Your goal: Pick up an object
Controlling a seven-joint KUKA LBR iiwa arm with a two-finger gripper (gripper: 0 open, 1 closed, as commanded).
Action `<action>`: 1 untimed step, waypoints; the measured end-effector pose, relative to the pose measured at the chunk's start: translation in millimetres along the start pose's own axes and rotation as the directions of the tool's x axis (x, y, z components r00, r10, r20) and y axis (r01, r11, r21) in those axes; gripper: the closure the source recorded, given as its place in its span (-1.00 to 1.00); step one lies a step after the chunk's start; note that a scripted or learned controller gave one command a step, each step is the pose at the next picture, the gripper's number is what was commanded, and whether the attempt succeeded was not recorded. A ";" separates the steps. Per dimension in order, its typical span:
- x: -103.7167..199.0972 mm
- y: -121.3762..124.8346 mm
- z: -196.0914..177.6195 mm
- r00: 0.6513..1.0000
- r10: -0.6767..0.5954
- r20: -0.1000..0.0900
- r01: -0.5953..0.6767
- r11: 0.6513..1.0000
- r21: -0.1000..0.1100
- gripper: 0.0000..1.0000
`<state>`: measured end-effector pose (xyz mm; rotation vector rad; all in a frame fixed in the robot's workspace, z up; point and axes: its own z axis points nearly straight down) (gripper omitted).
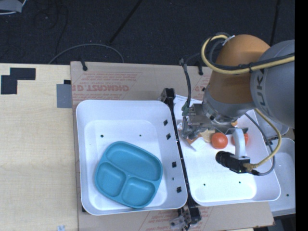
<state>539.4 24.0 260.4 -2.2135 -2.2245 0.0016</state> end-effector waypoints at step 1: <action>53.9 5.8 23.7 1.000 0.000 0.001 0.000 1.000 0.004 1.00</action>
